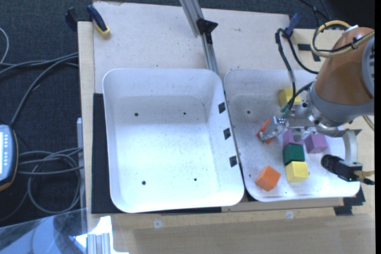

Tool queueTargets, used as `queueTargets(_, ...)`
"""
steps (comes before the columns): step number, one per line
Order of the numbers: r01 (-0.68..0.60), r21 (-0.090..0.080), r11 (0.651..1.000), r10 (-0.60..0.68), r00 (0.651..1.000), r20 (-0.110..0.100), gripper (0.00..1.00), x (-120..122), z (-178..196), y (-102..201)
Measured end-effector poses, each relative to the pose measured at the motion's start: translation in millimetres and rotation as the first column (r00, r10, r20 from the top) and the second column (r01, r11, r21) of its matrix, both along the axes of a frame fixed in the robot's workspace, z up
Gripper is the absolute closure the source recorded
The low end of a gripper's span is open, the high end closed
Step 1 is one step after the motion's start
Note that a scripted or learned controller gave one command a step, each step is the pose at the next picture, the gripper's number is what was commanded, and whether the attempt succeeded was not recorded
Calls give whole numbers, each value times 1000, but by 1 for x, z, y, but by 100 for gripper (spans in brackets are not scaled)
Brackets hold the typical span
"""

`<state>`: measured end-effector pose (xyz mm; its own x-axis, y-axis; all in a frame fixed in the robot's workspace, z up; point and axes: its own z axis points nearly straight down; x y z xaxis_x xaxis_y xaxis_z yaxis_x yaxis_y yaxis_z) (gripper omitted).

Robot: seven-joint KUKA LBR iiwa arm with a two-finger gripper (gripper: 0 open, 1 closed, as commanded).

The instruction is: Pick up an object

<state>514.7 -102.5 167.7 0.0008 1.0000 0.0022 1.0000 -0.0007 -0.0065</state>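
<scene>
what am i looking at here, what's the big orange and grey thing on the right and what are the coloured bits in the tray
This is one camera fixed above a workbench, looking down at a slant. The big grey and orange thing is a robot arm reaching in from the right. At its end is a gripper, its grasping part, low over the right bin. Whether it holds anything is too unclear to say. That white bin contains small blocks: an orange block, a green block, a yellow block, a purple block and another yellow one further back. Beside it is the left bin. The job is to pick up an object.
</scene>
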Motion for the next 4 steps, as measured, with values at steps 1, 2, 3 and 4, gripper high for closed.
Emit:
queueTargets(1,0,0,1000,0,1000,0,0,-2,-43,-3)
queueTargets(2,-1,0,1000,1,1000,4,0,-2,-69,-2)
queueTargets(3,-1,-2,1000,1,1000,8,100,-2,-58,-3)
queueTargets(4,-3,-3,1000,3,1000,13,100,3,-9,7)
